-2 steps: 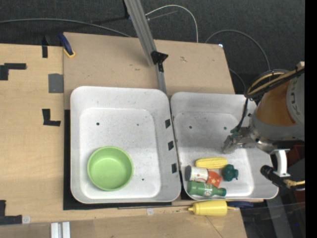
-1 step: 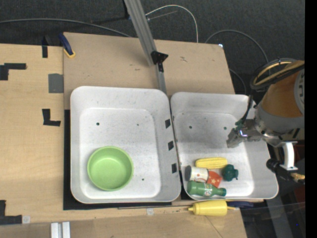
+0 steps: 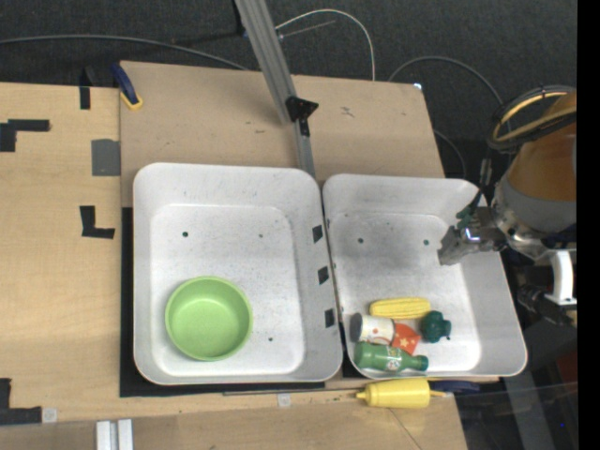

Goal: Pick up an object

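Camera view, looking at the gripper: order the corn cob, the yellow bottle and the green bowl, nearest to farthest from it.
From the gripper, at the right bin's right wall:
1. Corn cob, in the right bin, lower part.
2. Yellow bottle, on the bench just outside the right bin's near edge.
3. Green bowl, in the left bin, lower left.

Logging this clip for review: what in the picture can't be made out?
- Gripper, camera view: small and blurred at the right bin's rim; its state is unreadable.
- Small red-and-white object: too small and crowded by the green plastic bottle to identify.
- Yellow plastic bottle: sits outside the bin, partly hidden by its front rim.
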Robot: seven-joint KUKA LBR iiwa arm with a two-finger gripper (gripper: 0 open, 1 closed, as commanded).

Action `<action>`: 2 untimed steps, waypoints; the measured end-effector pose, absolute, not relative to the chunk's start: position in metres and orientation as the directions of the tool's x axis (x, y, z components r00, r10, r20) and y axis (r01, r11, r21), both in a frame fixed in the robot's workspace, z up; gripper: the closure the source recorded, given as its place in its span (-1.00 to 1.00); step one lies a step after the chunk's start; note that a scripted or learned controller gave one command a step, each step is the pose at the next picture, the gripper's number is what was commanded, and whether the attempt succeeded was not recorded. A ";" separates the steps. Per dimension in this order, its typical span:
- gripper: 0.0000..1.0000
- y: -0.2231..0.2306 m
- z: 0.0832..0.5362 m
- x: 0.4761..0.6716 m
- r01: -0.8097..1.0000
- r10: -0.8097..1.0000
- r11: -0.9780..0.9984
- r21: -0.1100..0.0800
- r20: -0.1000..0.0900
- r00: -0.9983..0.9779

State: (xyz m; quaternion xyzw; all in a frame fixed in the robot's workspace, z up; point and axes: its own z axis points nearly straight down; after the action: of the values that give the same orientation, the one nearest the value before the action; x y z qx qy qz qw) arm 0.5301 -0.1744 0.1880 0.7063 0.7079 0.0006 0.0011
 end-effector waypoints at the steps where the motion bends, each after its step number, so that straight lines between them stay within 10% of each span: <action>1: 1.00 -0.174 0.234 0.531 1.000 1.000 0.002 0.003 -0.001 -0.002; 2: 1.00 -0.125 0.242 0.544 1.000 1.000 0.007 0.000 0.001 -0.007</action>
State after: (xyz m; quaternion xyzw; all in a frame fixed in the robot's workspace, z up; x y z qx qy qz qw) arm 0.5440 -0.1250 0.2423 0.7047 0.7095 0.0004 -0.0006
